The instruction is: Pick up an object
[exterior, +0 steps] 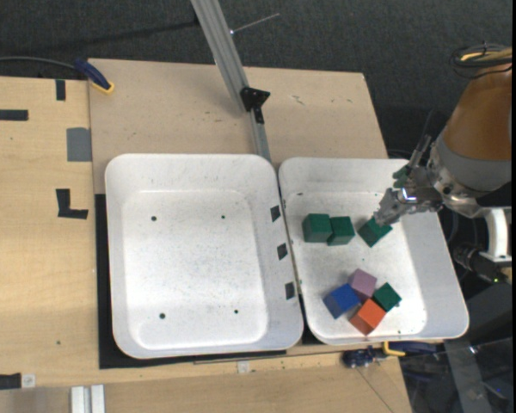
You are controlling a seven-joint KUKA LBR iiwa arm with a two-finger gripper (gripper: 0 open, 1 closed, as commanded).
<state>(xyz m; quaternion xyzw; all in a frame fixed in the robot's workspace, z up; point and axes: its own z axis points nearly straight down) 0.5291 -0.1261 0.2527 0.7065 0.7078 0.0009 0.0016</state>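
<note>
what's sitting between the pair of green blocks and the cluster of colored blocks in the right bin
Nothing: in the camera view, bare white bin floor separates the green pair from the cluster.

Count, from above the worktop (327,110): two white bins, left bin (120,256) and right bin (439,317). Blocks, seven in all. Green: four (317,226) (341,231) (375,232) (386,297). Purple: one (363,281). Blue: one (340,300). Orange: one (369,316).

My pincer (389,214) over the right bin (430,265), right of frame centre.
A green block (375,231) sits at my fingertips; two more green blocks (328,228) lie just left; purple (363,280), blue (341,300), orange (370,316) and green (387,297) cluster lower down.
</note>
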